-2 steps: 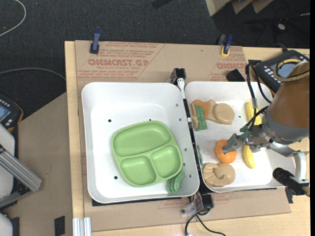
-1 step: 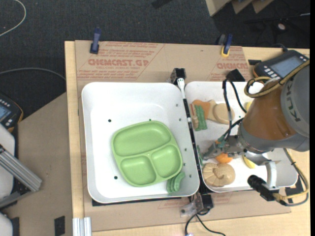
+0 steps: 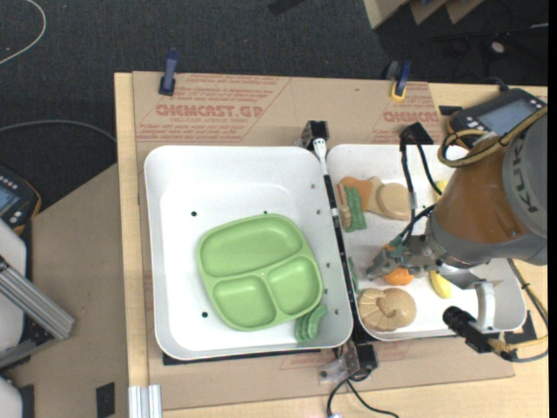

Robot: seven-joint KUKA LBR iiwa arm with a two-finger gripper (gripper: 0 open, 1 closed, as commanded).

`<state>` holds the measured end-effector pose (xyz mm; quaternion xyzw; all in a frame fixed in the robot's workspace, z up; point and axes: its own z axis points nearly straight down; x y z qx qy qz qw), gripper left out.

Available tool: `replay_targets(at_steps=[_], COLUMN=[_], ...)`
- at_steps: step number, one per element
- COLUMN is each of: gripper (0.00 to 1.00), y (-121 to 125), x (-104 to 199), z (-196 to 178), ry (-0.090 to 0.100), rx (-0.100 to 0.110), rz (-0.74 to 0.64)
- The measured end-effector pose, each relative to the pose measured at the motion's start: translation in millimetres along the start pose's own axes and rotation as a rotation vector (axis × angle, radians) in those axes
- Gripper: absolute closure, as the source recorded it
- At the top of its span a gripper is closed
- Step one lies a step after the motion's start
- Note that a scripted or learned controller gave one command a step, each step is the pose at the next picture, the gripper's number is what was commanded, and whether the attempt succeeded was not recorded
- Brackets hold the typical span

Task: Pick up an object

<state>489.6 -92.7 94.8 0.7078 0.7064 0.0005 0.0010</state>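
A dark carpeted floor (image 3: 130,16) is seen around a brown-papered bench (image 3: 218,111), with pale cable (image 3: 26,7) looped at upper left.

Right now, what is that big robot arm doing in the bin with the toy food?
The robot arm reaches down into the right bin, full of toy food. Its gripper hovers right over a small orange piece, beside a tan bread roll. I can't tell if it has grabbed anything. A green divided plate sits in the left bin.
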Motion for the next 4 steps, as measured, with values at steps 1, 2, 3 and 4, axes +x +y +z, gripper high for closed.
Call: replay_targets(at_steps=[1, 2, 3, 4], gripper=[1.00, 1.00, 1.00, 1.00], y=[59, -6, 18, -12], x=[93, 151, 94, 144], z=[-95, -89, -157, -157], ry=[0.001, 0.004, -0.002, 0.003], rx=[-0.010, 0.010, -0.006, 0.007], rz=[-0.011, -0.008, 0.003, -0.007])
